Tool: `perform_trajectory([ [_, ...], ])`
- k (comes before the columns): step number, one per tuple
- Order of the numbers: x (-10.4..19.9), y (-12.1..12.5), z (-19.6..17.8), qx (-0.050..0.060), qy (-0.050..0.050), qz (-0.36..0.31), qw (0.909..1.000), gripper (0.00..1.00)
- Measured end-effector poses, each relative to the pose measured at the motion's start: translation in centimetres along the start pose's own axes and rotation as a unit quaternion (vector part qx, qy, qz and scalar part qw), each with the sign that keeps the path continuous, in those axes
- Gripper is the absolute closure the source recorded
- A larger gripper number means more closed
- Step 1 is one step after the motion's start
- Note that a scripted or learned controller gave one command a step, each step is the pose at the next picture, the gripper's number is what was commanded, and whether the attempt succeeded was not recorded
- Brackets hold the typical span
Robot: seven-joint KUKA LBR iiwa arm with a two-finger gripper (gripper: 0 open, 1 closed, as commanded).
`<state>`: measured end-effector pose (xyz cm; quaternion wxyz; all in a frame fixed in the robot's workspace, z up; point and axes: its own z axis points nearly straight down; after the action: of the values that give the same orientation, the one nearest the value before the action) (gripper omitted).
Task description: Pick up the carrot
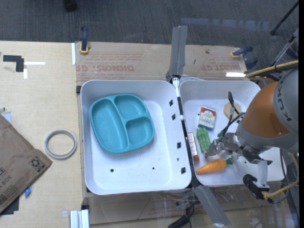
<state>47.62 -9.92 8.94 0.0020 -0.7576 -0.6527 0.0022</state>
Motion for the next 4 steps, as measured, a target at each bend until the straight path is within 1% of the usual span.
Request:
perform_trajectory([
  [1, 0.6, -0.1, 0.0, 0.000, 0.000, -0.006, 1.0000, 0.00],
  [2, 0.2, 0.0, 0.0, 0.000, 0.000, -0.111, 0.9938, 0.00],
  [3, 1.0, 0.0, -10.1, -0.003, -0.001, -0.412, 0.9112, 0.00],
  [4, -6.0, 1.0, -9.3, -0.002, -0.001, -0.352, 0.9358, 0.00],
])
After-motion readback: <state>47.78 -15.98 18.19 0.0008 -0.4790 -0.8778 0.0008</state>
